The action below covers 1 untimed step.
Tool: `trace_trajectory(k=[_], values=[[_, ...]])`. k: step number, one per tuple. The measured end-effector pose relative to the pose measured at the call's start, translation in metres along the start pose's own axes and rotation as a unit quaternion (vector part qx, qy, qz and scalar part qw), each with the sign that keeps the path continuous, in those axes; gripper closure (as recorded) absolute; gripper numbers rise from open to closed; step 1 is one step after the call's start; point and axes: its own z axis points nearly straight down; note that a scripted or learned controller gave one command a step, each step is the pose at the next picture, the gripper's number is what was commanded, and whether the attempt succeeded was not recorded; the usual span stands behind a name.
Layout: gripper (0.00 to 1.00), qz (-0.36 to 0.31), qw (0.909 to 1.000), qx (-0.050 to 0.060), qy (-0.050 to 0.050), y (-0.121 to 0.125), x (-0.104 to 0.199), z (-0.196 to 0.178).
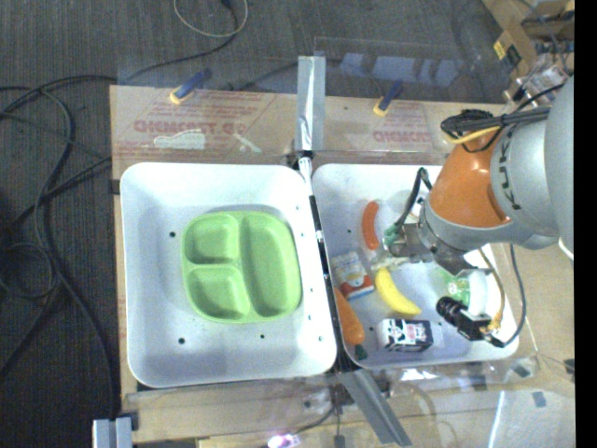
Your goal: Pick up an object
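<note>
Grey arm's gripper (403, 246) low in the right bin (485, 355), finger state impossible to tell, yellow banana (395, 293) just below it, orange hot dog (371, 224) beside it, green divided tray (244, 265) in the left bin (149, 278)

So the brown worktop (233, 124) carries two white bins, left bin (149, 250) and right bin (340, 180), touching mid-frame, with blue-handled clamps (189, 84) along its upper edge.

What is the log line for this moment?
arm: over right bin | banana: in bin | green tray: left bin
</note>
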Motion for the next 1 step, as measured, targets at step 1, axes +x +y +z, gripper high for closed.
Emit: trace_trajectory(k=[1], values=[[1.0,0.043,0.9988,0.021,0.0,-0.0541,0.0032,-0.0836]])
